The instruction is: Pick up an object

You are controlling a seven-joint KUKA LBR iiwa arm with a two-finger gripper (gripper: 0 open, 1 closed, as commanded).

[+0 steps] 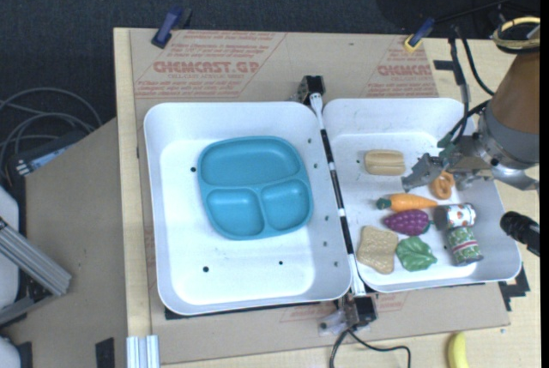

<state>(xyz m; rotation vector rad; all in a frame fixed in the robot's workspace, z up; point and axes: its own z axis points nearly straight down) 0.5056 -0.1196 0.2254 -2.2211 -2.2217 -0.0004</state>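
While the grey two-finger gripper (433,175) hangs low in the right white bin (377,119), its fingers stand spread around a small orange toy piece (443,184). Just below lie an orange plastic carrot (408,202) and purple grapes (407,222). Bare floor stays open toward the bin's far wall.

Grey arm (512,133), orange band above wrist, black cables, grey metal gripper (433,175).
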